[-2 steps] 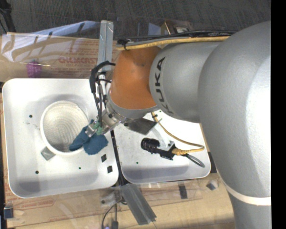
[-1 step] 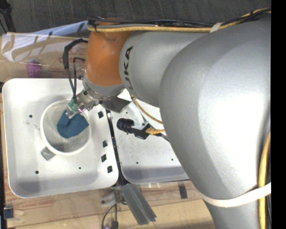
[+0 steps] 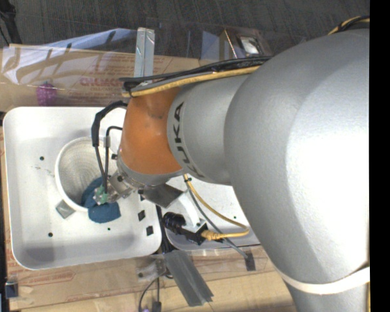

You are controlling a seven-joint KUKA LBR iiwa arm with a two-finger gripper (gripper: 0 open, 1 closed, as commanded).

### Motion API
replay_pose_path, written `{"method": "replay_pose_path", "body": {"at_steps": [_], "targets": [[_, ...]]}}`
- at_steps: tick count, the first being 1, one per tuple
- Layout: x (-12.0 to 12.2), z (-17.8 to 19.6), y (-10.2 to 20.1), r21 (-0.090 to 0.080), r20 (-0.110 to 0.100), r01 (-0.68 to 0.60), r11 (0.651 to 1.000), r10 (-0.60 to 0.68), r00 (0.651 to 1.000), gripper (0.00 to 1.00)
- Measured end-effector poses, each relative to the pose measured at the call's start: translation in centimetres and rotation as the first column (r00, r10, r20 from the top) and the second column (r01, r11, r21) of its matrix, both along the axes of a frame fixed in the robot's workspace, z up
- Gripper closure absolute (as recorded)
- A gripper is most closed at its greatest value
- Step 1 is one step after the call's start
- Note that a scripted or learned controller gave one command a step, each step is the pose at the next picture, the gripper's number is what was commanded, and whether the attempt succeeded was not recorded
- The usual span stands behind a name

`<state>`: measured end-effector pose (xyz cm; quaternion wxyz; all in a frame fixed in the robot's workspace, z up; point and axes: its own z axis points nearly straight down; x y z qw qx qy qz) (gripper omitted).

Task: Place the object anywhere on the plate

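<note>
Left bin [image 3: 26,174]: shallow, white, rounded corners, with small dark holes in the floor; holds a plate, a blue object and a small grey piece.
Plate [image 3: 75,168]: pale, round, ribbed inside; sits toward the middle of the left bin, nearer its right wall; right part covered by the arm.
Blue object [image 3: 104,210]: soft-looking, dark blue lump; lies at the plate's lower right rim, partly over the rim and partly on the bin floor; touching the plate's edge, just below the wrist.
Green bit [image 3: 102,195]: small, light green, on top of the blue object, right at the tip of the wrist; cannot tell what it belongs to.
Grey piece [image 3: 65,208]: small, flat, on the bin floor just off the plate's lower left rim, apart from the blue object.
Right bin [image 3: 211,239]: white, mostly hidden under the arm; only a strip of its lower rim and floor visible; contents cannot be told.
Arm [image 3: 279,142]: large grey body reaching in from the right, orange band [image 3: 149,135] above the wrist, black cables looped beside it over the plate.
Gripper [image 3: 110,190]: pointing down at the plate's lower right rim, over the blue object; fingers hidden by the wrist, so open or closed cannot be told, nor whether anything is held.
Bench [image 3: 71,77]: brown board along the far edge, with crumpled clear plastic [image 3: 65,54] lying on it.
</note>
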<state>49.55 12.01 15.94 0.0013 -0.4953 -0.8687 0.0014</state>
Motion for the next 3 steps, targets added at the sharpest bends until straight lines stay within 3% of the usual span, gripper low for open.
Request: {"method": "replay_pose_path", "body": {"at_steps": [1, 2, 3], "targets": [[0.6, 3.3, -2.0, 0.001, 0.002, 0.038, 0.999, -0.038, 0.999, 1.00], [5.3, 10.1, -0.4, 0.001, 0.004, -0.319, 0.948, 0.319, 0.948, 1.00], [2.8, 6.9, 0.0, 0.000, -0.001, 0.011, 1.000, -0.011, 1.000, 1.00]]}}
